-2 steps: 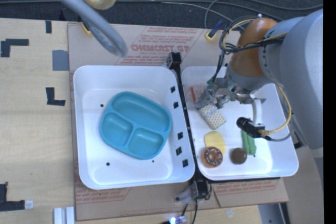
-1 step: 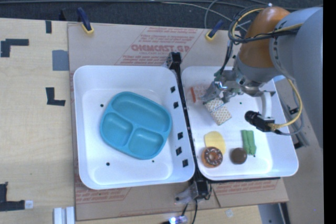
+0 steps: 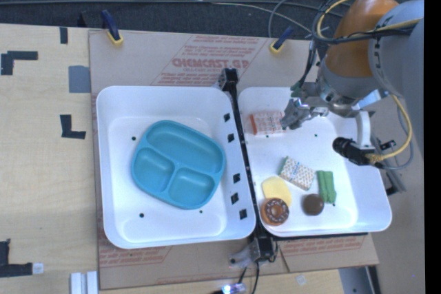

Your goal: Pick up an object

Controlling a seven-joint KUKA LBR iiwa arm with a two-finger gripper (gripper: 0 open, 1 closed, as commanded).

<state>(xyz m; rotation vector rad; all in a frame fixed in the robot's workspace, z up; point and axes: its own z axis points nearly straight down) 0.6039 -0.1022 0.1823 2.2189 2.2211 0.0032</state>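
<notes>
Robot's hand [image 3: 292, 115] closes in on a red-and-white packet [image 3: 265, 123] in the right bin [image 3: 372, 217].
Approach stage; finger spacing unclear. Next: settle squarely over the packet, then grip.

The arm [image 3: 406, 31] is grey, with a rounded orange band [image 3: 358, 27] above the wrist. Yellow and black cables [image 3: 324, 14] loop around it, and a black cylindrical fitting [image 3: 351, 150] juts out below.

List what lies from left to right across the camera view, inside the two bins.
Blue divided tray → red-and-white packet → doughnut → patterned block → brown ball → green piece.
</notes>
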